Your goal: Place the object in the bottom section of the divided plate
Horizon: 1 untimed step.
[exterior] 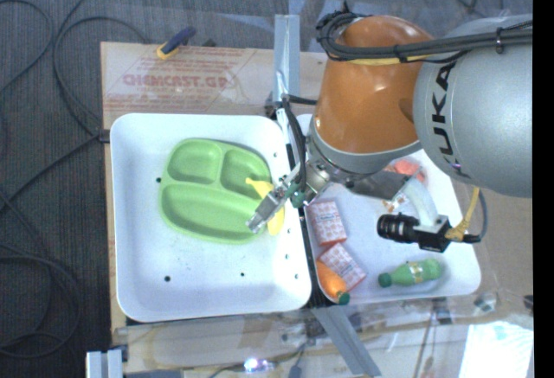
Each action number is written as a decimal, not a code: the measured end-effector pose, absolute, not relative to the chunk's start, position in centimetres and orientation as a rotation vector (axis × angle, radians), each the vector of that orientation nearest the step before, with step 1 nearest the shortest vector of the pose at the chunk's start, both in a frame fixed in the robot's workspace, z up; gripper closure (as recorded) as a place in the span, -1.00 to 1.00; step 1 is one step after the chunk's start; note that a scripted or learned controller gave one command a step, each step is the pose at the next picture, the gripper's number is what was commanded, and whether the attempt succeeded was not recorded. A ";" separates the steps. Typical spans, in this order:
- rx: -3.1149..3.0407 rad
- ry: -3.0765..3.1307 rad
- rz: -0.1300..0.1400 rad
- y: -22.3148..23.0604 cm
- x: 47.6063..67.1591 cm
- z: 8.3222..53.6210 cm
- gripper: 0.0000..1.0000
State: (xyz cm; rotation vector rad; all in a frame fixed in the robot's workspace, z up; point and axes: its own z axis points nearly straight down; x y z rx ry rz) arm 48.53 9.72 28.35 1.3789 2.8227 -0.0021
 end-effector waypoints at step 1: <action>1.379 2.823 -0.002 9.7 48.5 28.3 -1.00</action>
